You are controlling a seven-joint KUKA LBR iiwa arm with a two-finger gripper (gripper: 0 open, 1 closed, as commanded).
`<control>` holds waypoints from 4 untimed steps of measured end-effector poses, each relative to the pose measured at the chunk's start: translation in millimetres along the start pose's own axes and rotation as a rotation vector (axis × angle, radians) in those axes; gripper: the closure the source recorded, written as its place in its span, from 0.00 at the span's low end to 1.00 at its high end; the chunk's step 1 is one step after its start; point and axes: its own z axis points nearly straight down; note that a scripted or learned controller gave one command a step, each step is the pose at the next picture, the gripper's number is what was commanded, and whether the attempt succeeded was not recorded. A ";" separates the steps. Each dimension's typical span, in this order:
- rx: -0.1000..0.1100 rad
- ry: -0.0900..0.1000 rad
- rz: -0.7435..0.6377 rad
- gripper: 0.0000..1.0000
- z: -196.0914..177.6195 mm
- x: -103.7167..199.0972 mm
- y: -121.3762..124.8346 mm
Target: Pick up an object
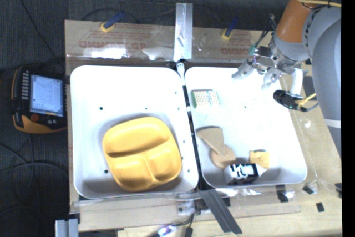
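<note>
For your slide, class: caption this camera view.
Gripper hovers over right bin holding wooden spatula; yellow tray sits in left bin.

We record two white bins [83, 119]. The left one holds a yellow tray [142, 152]. In the right one we note a green-and-white dotted card [204, 98], a tan wooden spoon [216, 147], a tan block [259, 159] and a black-and-white item [242, 171]. The arm [310, 19] is grey with an orange band. The floor [33, 8] is dark grey.
</note>
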 end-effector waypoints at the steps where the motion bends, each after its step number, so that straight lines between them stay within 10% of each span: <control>1: -0.001 -0.001 0.000 0.00 -0.4 -0.3 0.2; 2: 0.000 -0.005 -0.001 1.00 -9.6 -0.3 0.2; 3: 0.000 -0.002 -0.067 1.00 28.7 -21.7 4.7; 4: -0.001 -0.001 -0.232 1.00 -43.5 -10.5 -23.7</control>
